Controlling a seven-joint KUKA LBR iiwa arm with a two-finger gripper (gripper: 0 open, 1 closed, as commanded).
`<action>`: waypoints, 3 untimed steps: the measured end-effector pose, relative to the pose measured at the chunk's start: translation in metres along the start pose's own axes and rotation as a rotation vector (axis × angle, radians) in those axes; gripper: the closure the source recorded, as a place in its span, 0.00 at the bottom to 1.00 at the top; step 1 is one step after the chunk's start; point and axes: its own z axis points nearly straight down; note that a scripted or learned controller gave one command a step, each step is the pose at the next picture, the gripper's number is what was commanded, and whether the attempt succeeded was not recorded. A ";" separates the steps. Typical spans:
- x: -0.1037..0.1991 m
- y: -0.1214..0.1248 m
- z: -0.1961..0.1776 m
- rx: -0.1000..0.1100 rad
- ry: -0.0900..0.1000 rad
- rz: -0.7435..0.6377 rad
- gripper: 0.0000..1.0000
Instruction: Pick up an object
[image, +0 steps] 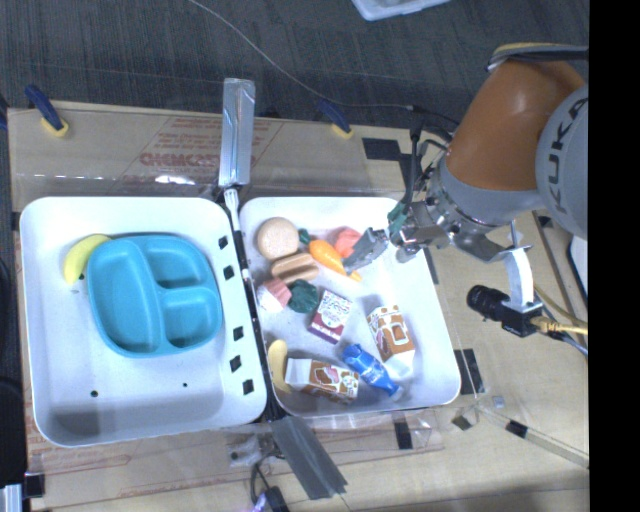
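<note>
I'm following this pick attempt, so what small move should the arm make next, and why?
Probably ease the gripper a little lower and leftward onto the carrot. It sits at the upper part of the right bin with nothing visibly between its fingers, and the carrot lies just beside its tip, next to the pink toy, so it looks the nearest target.

Overhead view of two white bins, with the arm reaching in from the right.

The left bin holds a blue divided tray with a banana at its upper left edge. The right bin holds a round bun, a hot dog, a carrot, small cartons and a blue bottle. The gripper sits low over the bin's upper right part, just beside the carrot and a pink-red item.
</note>
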 end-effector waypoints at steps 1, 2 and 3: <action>-0.010 0.039 0.195 0.010 0.003 0.022 0.00; -0.038 0.059 0.206 -0.004 0.000 -0.027 0.00; -0.038 0.059 0.200 0.002 0.001 -0.031 1.00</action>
